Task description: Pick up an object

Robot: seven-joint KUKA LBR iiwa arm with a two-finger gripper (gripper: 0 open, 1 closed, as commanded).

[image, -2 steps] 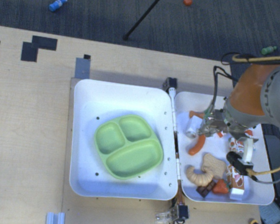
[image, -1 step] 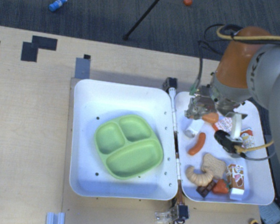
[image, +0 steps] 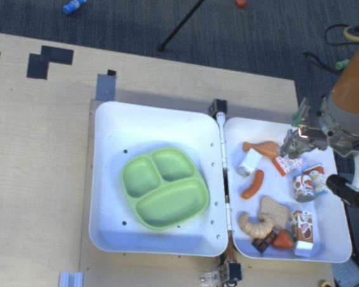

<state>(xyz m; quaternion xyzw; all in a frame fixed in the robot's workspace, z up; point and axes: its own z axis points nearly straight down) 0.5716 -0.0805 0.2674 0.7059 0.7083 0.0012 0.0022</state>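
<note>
Hovering low over the far end of the right bin, gripper tips pointed down at a small red-and-white packet lying just below them. Cannot tell how far the jaws stand apart — too small and blurred here — nor whether anything sits between them. Just beside the jaws toward the left bin: an orange carrot-like piece, a white block, then a red sausage a little further out. On the other side, near the arm, a printed can. Well apart at the near end, a bread slice, a pale curled pastry and a red carton, crowded together. Likely poised above the packet because of its open surroundings — room for fingers on either side. Green divided plate alone in the left bin, well away, probably left as a drop spot.
</note>
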